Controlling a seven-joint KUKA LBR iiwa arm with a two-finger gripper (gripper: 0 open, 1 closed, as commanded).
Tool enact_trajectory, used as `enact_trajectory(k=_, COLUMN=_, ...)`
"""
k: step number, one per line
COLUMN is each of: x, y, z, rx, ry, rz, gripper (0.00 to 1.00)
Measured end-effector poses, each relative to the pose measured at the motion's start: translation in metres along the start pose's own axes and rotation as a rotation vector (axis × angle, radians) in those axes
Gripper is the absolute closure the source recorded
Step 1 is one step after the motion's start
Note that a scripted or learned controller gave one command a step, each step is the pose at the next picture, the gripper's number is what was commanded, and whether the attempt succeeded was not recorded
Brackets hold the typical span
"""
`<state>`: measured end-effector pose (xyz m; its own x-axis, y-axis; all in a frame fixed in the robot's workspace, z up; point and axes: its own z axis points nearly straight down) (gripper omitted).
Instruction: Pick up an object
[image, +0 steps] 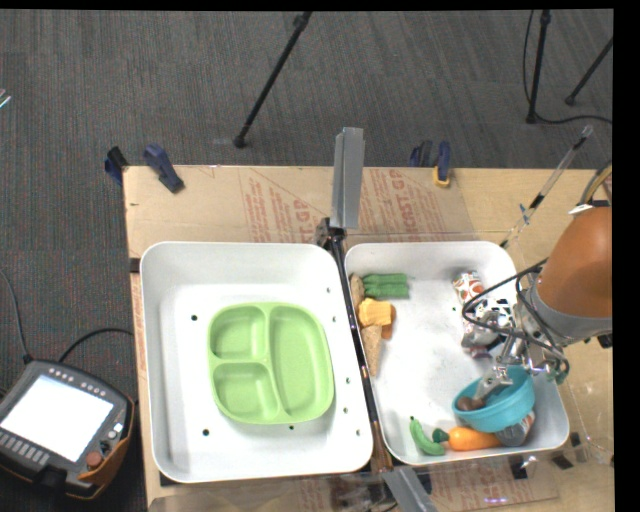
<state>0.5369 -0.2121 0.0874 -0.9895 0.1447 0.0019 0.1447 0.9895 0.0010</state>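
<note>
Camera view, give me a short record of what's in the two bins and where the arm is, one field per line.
left bin: holds a green divided plate, lying flat near the middle
right bin: toy food along the left wall, green beans at the top, an orange piece below
right bin, near corner: blue bowl, with a carrot and a green pepper beside it
arm: reaching in from the right, over the right bin
gripper: just above the blue bowl's rim
</note>
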Motion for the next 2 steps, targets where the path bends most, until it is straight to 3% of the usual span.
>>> enact_trajectory(k=1, x=0.050, y=0.008, z=-0.011, rx=0.005, ry=-0.041, rz=-0.022, gripper=0.00)
enact_trajectory(k=2, x=-0.011, y=0.003, z=0.000, rx=-0.002, ry=-0.003, rz=0.076, gripper=0.00)
